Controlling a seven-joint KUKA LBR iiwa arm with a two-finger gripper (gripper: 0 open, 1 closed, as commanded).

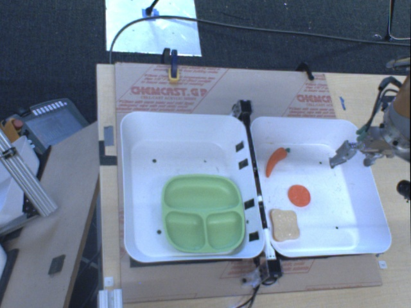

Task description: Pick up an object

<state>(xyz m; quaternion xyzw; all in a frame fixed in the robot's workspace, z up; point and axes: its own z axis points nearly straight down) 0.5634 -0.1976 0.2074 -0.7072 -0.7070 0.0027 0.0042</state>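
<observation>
While the fingers' (350,153) state cannot be told, carrot (275,161) lies diagonal, green tip up-right, orange point down-left.

Wooden bench (106,191) w/ a clear sheet (221,85) laid on top, red print on it, yellow clamp (173,76) at its far edge. Two shallow white bins sit on the sheet side by side, touching along a black centre strip. Left bin (138,130) holds a green divided plate (203,213) near its front edge. Right bin (366,236) holds a toy carrot (275,161), a red-orange disc (298,195) and a bread slice (284,225), all toward its left half, apart from each other.
</observation>
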